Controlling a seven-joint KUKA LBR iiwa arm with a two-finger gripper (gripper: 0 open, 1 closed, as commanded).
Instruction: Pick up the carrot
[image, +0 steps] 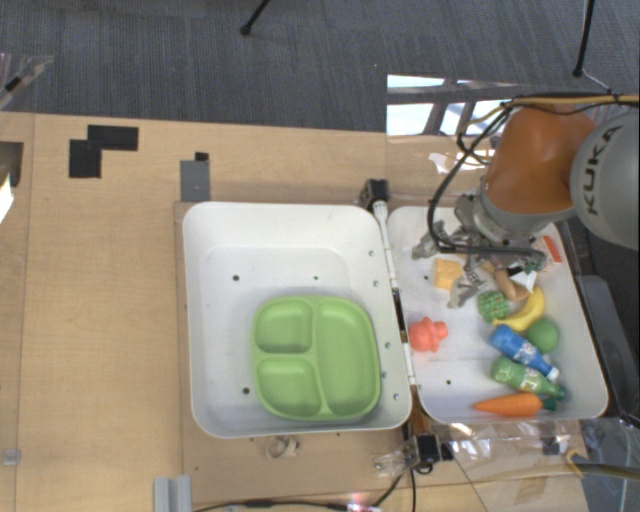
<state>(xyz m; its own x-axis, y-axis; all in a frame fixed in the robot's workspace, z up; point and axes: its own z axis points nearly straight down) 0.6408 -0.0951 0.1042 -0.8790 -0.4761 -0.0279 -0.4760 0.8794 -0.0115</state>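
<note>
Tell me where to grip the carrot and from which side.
Grip the carrot across its thick middle, coming straight down from above. It lies flat and lengthwise along the right bin's near wall, tip pointing left. A green bottle crowds its far side, so the fingers would probably have little room there.

Two white bins (200, 300), one green plate (315, 355), one carrot (508, 405), one banana (525, 312), two bottles (522, 350).

"KU" on the arm (600, 170)
</note>
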